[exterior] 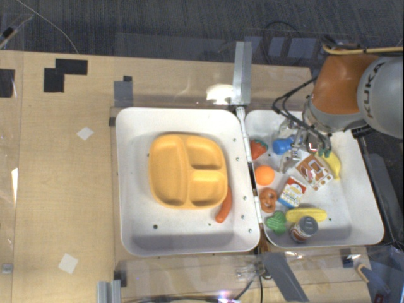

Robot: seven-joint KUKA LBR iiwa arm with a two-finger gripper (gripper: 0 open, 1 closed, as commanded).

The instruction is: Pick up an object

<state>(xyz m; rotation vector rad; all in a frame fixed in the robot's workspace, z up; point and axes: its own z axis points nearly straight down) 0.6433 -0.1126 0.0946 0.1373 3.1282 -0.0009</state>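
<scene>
A: Left bin (126, 169)?
B: White; yellow divided tray (187, 170), orange-red sausage (223, 210) at its near right.
A: Right bin (360, 188)?
B: White w/ orange ball (265, 175), blue piece (280, 146), green item (275, 220), yellow banana (307, 215), red-white packet (314, 172).
A: Tabletop (57, 188)?
B: Pale wood, black squares far left.
</scene>
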